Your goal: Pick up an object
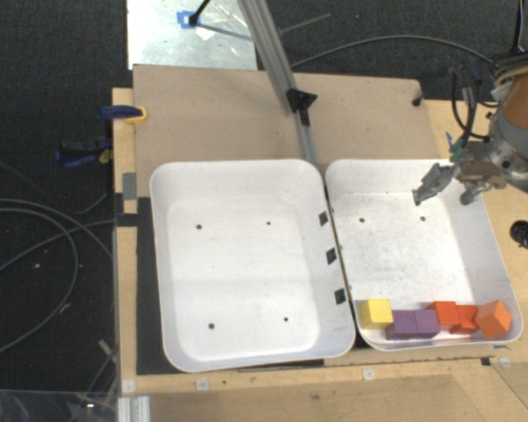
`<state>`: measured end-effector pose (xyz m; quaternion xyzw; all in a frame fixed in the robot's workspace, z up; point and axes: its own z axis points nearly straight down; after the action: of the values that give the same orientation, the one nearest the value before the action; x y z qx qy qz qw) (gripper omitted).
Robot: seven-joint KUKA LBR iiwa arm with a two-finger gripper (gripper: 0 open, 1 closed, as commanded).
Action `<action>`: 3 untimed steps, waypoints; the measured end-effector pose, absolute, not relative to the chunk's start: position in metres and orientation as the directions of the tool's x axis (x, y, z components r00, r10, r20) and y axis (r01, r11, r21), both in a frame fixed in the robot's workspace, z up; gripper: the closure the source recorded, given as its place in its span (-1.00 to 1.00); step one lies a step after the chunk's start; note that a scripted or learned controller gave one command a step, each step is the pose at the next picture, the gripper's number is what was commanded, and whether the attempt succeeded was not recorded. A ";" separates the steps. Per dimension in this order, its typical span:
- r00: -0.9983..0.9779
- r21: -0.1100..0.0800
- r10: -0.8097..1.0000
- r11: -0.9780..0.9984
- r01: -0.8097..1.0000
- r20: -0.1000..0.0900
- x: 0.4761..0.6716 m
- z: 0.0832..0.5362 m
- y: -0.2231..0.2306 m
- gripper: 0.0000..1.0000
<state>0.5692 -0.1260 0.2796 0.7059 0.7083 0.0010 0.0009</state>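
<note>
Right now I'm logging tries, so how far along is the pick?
Nothing looks done yet: the yellow block, purple block and the two orange blocks all lie along the near wall of the right bin. In hand: the gripper hangs open near that bin's far right side, nothing between its fingers. Left: reach a block, close on it, lift.

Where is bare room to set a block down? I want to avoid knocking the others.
The left bin has a bare floor. In the right bin, the middle is bare, between the gripper above and the blocks below. The yellow block, purple block and orange blocks crowd its near edge.
</note>
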 end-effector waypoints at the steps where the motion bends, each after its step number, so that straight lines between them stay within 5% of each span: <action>1: -0.009 0.011 1.000 0.009 1.000 -0.001 0.545 0.352 -0.111 -1.00; 2: -0.006 0.004 1.000 0.006 1.000 -0.002 0.589 0.331 -0.122 -1.00; 3: -0.008 0.010 1.000 0.008 1.000 -0.002 0.614 0.386 -0.123 -1.00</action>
<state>0.6142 -0.1226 0.3865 0.7043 0.7099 0.0028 0.0042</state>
